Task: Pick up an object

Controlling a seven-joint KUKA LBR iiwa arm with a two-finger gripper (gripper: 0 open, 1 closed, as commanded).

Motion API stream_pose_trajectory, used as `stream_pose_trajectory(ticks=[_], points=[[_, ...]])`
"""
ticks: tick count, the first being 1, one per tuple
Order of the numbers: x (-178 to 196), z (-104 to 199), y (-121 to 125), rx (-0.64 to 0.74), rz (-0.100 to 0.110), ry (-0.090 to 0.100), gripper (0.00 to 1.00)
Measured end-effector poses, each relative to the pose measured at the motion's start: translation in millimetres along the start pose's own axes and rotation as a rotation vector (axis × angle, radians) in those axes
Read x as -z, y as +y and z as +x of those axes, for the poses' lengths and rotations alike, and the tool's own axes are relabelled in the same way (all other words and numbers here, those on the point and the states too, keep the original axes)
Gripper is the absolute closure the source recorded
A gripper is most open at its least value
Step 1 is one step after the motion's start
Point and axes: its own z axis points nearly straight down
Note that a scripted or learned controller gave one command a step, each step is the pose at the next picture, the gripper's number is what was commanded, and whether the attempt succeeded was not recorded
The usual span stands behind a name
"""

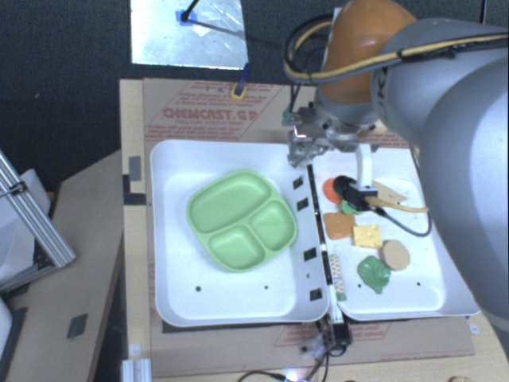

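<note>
Camera view from above the bench: the grey arm, its orange band high in the frame, reaches in from the right and hangs its gripper over the far end of the seam where the two white bins meet. Whether the gripper is released or clenched cannot be told from this angle, and nothing is seen held in it.

The small pieces on offer lie in the right bin, clustered toward its left side near the divider. A red disc, partly hidden, sits farthest back. Just in front of it is an orange-brown slab, touching or nearly touching a yellow square with a cracker-like face. A tan round piece, flat like a biscuit, rests just beside the square, and a crumpled dark-green leafy piece lies nearest the front rim. A pale wedge sits toward the back of the bin, right of the red disc.

The left bin holds a light-green divided plate with three compartments, lying flat and turned at a slant, well apart from the gripper. Both bins stand on a printed cardboard sheet.
</note>
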Motion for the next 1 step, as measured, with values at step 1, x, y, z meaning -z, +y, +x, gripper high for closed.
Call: stream_pose_trajectory(ticks=[1], points=[[-1.2,-13.8,-0.5,-0.007,-0.001,-0.001,1.0]])
